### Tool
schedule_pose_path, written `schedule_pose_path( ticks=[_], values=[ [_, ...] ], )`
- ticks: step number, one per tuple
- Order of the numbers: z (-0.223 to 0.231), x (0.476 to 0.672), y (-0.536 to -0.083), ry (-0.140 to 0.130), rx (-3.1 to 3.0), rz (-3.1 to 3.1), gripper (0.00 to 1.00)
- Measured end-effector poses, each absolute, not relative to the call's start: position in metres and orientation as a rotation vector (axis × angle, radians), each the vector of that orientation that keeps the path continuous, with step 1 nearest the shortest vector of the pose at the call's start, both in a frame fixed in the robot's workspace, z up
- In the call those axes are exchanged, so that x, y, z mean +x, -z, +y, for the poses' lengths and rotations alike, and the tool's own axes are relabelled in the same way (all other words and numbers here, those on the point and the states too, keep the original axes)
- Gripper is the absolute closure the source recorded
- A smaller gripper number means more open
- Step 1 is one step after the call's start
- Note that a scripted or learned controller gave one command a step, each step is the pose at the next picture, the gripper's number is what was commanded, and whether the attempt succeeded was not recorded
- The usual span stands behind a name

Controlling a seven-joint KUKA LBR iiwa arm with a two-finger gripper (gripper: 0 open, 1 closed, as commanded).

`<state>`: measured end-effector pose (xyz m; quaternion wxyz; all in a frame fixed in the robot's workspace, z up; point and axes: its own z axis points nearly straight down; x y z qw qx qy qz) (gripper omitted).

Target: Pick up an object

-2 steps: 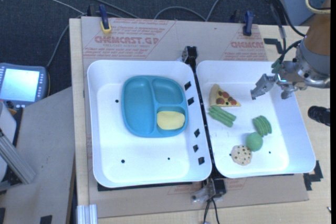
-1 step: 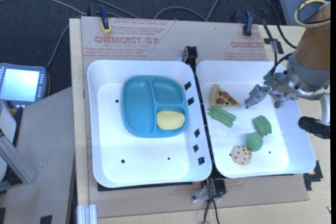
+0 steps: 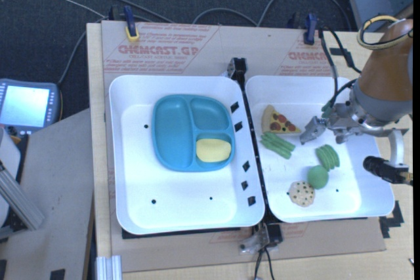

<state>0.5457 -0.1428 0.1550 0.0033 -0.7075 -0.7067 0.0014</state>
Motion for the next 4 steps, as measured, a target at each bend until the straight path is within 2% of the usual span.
schedule_pose_path(
  ticks=[1,3,4],
  values=[
    [-0.143,0.548,-0.169,0.002,-2.222,-2.221,1.0],
    [-0.143,0.55,-0.272,0.006,-2.224,-2.227,1.0],
    [-0.088,0.554,-0.275,0.004,-2.214,-2.228,1.0]
  ],
)
